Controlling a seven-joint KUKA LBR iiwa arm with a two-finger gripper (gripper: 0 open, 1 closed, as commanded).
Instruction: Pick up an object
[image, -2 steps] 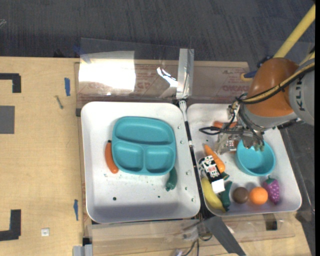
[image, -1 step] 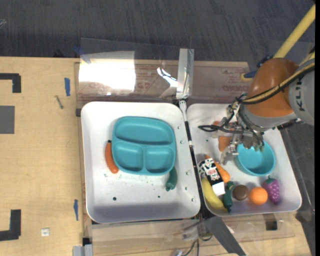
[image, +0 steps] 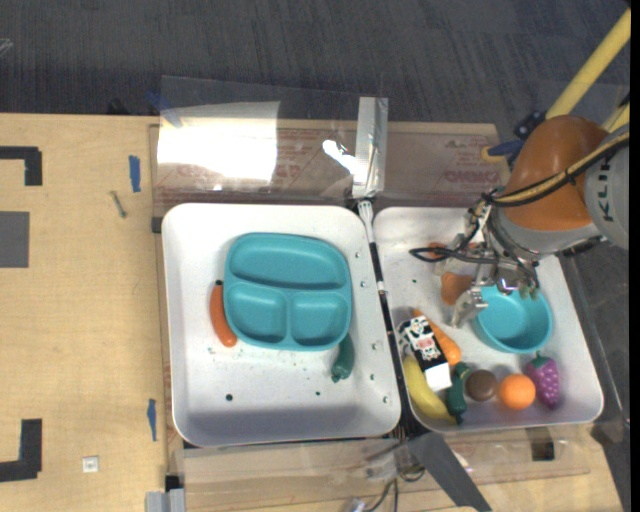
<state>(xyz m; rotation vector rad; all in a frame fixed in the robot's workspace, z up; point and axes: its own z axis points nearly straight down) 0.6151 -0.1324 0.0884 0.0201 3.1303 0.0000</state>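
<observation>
My gripper (image: 492, 288) hangs low over the right bin (image: 580, 400), at the near-left rim of a blue bowl (image: 515, 325). A small orange-brown piece (image: 454, 287) lies just to its left. Along the bin's front sit a purple bunch of grapes (image: 546, 380), an orange ball (image: 517, 391), a brown ball (image: 481, 384), a yellow banana (image: 422, 390) and a black-and-white toy (image: 423, 343). I see nothing lifted from the bin.
The left bin (image: 190, 390) holds a teal divided plate (image: 288, 290), an orange carrot-like stick (image: 221, 315) on the plate's left and a green piece (image: 343, 362) at its lower right. A clear plastic sheet (image: 270, 150) stands behind the bins.
</observation>
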